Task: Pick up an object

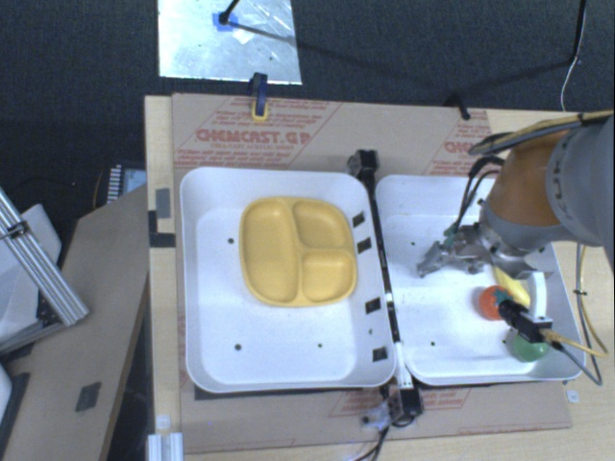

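**Gripper low in right-hand bin, small objects beside it**

Looking down at a slant on two shallow white bins sitting side by side on a bench. Finding, nearest, in the near right corner of the right bin (pixel 432 305), a green object (pixel 527 347) lying against the bin wall. Moving a little farther in, meeting an orange ball (pixel 491 302) touching a yellow piece (pixel 512 284) just beside it. Reaching the gripper (pixel 452 254) next, hanging low over the bin floor near the ball, apart from it and pinching nothing visible; not being able to tell whether spread or pressed together. Following the grey arm (pixel 548 185), with its orange band, back toward the view's right. Turning to the left bin (pixel 221 344), seeing a yellow divided plate (pixel 296 251) resting flat in the middle. Passing beyond both bins to brown printed cardboard (pixel 317 133) lying under them, a yellow clamp (pixel 259 104) gripping its far edge. Ending farthest away at a shiny foil sheet (pixel 226 27) lying on dark floor.
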`<action>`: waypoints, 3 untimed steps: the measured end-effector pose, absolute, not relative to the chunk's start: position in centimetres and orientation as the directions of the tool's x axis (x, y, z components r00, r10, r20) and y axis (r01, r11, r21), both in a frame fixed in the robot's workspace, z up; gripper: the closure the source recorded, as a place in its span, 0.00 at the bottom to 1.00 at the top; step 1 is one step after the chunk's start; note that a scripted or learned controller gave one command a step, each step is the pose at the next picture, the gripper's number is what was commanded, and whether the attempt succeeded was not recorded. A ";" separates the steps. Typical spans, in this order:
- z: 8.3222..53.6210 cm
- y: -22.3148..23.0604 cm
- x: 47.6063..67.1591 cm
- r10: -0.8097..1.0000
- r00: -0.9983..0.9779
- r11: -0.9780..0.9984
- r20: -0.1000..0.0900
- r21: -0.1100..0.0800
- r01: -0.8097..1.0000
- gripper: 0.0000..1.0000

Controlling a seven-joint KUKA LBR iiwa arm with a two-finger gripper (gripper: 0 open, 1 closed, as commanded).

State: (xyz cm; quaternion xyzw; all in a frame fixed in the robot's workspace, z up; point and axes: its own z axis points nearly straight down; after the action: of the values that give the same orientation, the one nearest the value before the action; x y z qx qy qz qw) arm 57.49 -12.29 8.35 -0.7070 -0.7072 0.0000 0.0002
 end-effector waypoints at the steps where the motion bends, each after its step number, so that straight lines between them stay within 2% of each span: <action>1: 9.5 -12.3 57.6 1.000 0.001 -0.001 -0.001 0.002 1.000 1.00; 2: 14.4 -11.8 58.5 1.000 -0.005 0.005 -0.001 0.005 1.000 1.00; 3: 19.1 -11.6 57.9 1.000 -0.005 0.005 -0.001 0.005 1.000 1.00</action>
State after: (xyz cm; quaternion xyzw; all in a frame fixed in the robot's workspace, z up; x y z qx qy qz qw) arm 57.94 -11.62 19.10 -0.7052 -0.7090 -0.0015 -0.0020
